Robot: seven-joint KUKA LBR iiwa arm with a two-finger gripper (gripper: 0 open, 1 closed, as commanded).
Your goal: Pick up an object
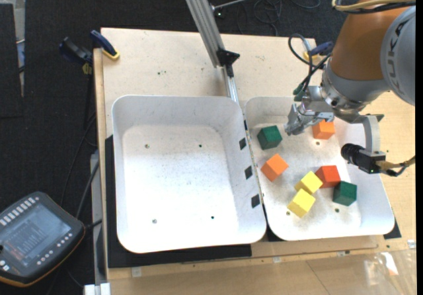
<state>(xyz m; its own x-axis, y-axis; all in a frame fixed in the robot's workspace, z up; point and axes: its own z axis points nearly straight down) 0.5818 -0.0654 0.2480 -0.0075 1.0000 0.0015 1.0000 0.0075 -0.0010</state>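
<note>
Now the gripper (295, 123), fingers' state I cannot tell, hovers near the green cube (269, 136), needing to descend.

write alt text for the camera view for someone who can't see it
The grey arm's hand hovers in the right white bin, between a green cube and an orange cube. Nearer the front lie another orange cube, two yellow cubes, a red cube and a second green cube.

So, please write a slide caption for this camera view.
Gripper above the right bin, between a green cube and an orange cube.
</note>
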